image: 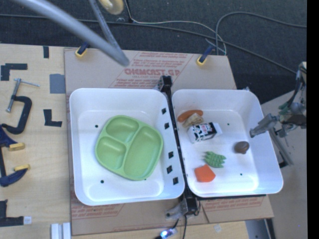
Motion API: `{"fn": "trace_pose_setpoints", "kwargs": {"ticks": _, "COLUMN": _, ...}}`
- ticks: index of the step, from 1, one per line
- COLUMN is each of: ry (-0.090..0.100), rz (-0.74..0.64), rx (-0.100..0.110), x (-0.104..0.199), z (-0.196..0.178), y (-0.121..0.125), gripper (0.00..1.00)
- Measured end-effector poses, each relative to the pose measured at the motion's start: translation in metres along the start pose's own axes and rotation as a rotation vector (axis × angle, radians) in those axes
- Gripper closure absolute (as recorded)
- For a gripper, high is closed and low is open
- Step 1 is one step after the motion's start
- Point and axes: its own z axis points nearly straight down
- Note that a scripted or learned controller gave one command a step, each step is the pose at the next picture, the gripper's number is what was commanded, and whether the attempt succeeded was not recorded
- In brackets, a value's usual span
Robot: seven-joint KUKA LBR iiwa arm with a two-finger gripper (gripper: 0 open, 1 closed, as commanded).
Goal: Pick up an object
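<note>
Two white bins side by side on the bench. Left bin (82, 133) holding a green divided tray (129, 146), lying a bit skewed. Right bin (259, 173) with the small stuff: hot dog toy (191, 116) near the top left, black-and-white milk carton (203, 131) just below it and touching or nearly so, green leafy piece (214, 159) further down, orange-red block (204, 174) right beneath that, and a small brown round thing (241, 147) off on its own toward the right wall.

Gripper (259, 128) poking in from the right edge, sitting over the right bin's right rim, above and just right of the brown round thing. Nothing pinched that can be made out. Open or closed? Honestly cannot tell, too small and blurry. Everything else in that bin well off to the gripper's left.
</note>
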Motion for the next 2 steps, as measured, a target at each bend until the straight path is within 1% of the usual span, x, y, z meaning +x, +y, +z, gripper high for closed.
{"fn": "trace_pose_setpoints", "kwargs": {"ticks": 1, "ry": -0.003, "rz": -0.005, "rx": -0.011, "x": 0.001, "z": -0.006, "y": 0.002, "gripper": 0.0}}
{"fn": "trace_pose_setpoints", "kwargs": {"ticks": 2, "ry": -0.002, "rz": -0.005, "rx": -0.008, "x": 0.005, "z": 0.038, "y": 0.005, "gripper": 0.0}}
